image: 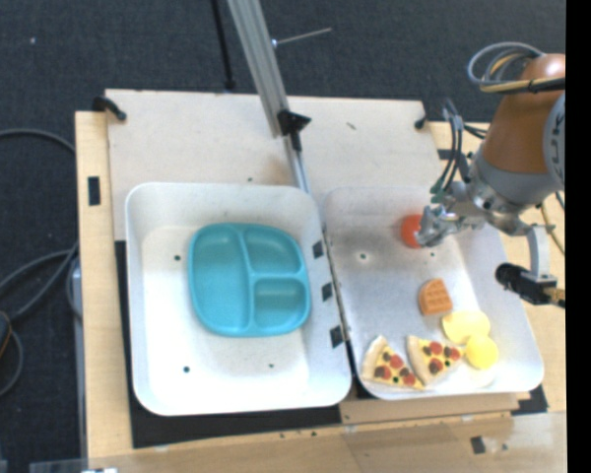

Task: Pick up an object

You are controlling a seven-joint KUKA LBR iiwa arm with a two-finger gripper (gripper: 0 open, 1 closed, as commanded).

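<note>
The gripper (431, 231) hangs low over the upper part of the right bin (374, 264), its fingertips down beside a small red-orange ball (411, 230). The ball lies just to the left of the tips — touching or nearly so — and not visibly between them, so nothing counts as held. Whether the fingers stand apart or together I cannot tell from this slant (the wrist hides most of them).

The ball is round, so it has no long axis to line up with; what matters is a short shift leftward to bring it between the fingers. It sits on the bin's flat white floor with bare room on its left and below.

Further down the same bin lie an orange waffle-like piece (434, 297), yellow discs (471, 335) and two pizza slices (412, 361), all well apart from the ball. The left bin (153, 264) holds a teal divided plate (248, 279).
</note>
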